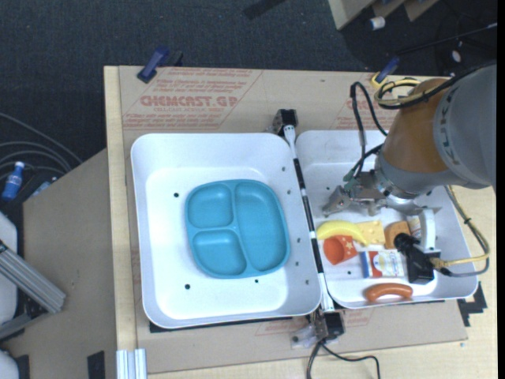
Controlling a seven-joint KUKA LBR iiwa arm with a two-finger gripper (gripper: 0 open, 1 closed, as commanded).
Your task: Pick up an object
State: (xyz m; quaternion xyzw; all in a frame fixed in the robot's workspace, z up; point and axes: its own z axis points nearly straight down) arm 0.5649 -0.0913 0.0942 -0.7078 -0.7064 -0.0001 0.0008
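In the camera view, the arm (442, 136) comes in from 3 o'clock and its claw (353, 198) hangs low in the right bin (339, 150). I think it is reaching down to pick something and has nothing yet. The toys lie at 6 o'clock from it — a yellow banana (351, 230), a red piece (341, 249) and an orange sausage (387, 292). Next it should drop onto one toy and squeeze. The arm hides part of the bin, and I cannot tell if the claw is spread or closed. The blue tray (237, 227) sits in the left bin (158, 212).
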